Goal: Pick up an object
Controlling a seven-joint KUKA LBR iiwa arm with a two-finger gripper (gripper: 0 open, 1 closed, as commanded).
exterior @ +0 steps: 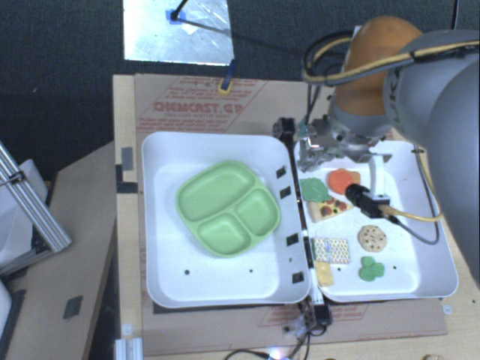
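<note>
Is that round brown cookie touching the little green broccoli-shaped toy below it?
Apart. The camera view shows bare white bin floor between the round brown cookie and the green broccoli-shaped toy.

Stood on a wooden bench (82, 223) covered by a brown cardboard sheet (199, 103) with red printed letters. Behind, was backed by a dark blue-grey wall (60, 51). Above, carried a shiny silver foil square (178, 21) with blue tape. At the left edge, showed slanted metal rails (26, 201).
</note>
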